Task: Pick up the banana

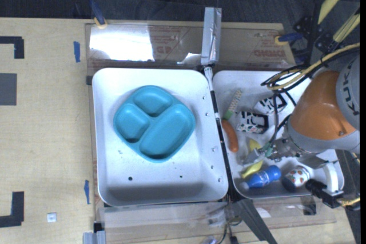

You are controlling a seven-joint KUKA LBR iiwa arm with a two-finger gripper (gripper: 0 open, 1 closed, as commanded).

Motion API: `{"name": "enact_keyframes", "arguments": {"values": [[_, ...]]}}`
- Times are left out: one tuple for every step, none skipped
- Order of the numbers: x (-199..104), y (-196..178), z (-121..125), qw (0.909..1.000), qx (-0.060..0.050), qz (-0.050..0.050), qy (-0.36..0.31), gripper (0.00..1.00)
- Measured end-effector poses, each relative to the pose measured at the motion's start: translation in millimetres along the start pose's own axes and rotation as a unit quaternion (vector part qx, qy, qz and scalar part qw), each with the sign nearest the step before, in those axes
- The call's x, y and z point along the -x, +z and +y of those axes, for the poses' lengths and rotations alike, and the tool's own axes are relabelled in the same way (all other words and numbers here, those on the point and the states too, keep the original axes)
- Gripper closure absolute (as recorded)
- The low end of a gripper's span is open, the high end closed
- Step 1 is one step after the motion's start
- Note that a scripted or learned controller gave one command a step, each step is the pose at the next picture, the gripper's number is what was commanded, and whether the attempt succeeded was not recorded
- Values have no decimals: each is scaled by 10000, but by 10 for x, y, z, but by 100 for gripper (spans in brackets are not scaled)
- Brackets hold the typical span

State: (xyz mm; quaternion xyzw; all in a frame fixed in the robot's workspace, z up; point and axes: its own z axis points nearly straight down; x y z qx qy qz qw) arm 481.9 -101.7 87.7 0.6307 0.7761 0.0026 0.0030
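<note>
You are looking down on two white bins side by side. The left bin [108, 94] is holding a blue plate [153, 122] with three sections, sitting in the middle of the frame. The right bin [226, 80] is crowded with small things. The banana [252, 169] is lying low in that bin, near the bottom of the frame, just above and touching a blue bottle [264, 177]. An orange carrot [230, 135] is lying up and to the left of the banana — close to the wall between the bins. A black-and-white toy [251, 120] is sitting above them. The arm [320, 108] is reaching in from the right, and its gripper [278, 150] is hanging just to the right of the banana — you cannot tell how it is set.
</note>
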Motion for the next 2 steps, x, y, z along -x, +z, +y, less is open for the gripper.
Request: {"name": "enact_keyframes", "arguments": {"values": [[15,-107,10,10000,24,-14,21,100],[12,-1171,-14,9971,-33,7,-755,100]]}}
